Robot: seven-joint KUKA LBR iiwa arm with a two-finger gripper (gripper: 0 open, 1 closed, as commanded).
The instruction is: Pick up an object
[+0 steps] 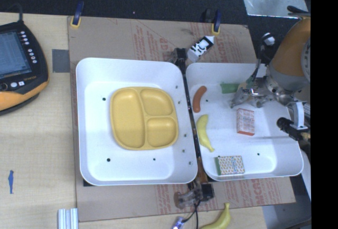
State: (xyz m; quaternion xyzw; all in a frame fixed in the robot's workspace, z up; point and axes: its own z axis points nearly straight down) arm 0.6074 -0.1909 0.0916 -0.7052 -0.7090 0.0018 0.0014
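The right bin (274,162) holds a brown sausage (198,98), a yellow banana (204,132), a small green block (229,87), a reddish packet (245,121) and a patterned green box (229,165). My gripper (251,95) hangs over the upper right part of this bin, just above the reddish packet and right of the green block. Nothing shows between its fingers. The left bin (90,117) holds a yellow divided plate (143,117).
A pendant with a screen (18,64) lies on the bench at far left. A second banana (219,219) rests below the bins near the front edge. Clamps (77,14) hold the cardboard at the back. A black-and-white tag (201,46) sits behind the bins.
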